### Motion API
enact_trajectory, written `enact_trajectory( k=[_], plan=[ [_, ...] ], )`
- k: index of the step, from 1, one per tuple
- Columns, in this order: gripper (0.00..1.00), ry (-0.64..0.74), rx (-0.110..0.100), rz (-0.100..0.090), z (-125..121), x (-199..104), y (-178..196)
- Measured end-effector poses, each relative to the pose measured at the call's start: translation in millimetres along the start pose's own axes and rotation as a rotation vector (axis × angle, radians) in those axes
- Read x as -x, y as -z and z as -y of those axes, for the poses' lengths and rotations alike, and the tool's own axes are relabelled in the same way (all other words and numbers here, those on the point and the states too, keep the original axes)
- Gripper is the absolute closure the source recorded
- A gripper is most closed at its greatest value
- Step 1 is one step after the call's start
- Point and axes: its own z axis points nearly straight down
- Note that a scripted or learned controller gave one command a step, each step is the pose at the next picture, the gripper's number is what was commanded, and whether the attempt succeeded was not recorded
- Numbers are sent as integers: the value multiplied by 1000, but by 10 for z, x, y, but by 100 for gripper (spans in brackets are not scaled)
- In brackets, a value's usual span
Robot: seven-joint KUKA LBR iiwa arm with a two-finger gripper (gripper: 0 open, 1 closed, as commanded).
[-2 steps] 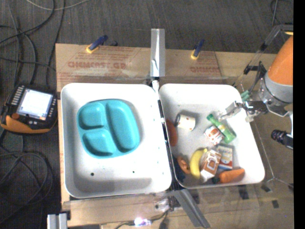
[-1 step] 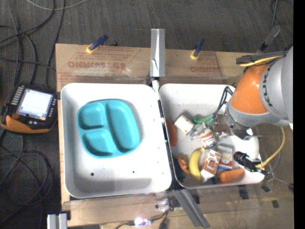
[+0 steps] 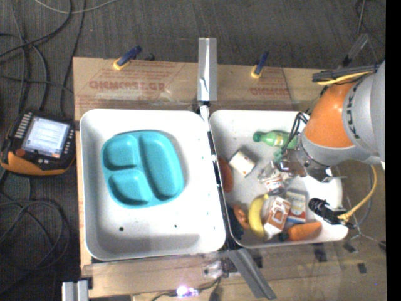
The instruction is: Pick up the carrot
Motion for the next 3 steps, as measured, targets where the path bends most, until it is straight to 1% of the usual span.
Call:
enact_trajectory(
  k=[1, 2, 3],
  plan=[
    [100, 396, 3, 3, 287, -622, 790],
    [0, 395, 3, 3, 287, -619, 791],
    [0, 313, 2, 2, -53, -329, 26]
  ],
)
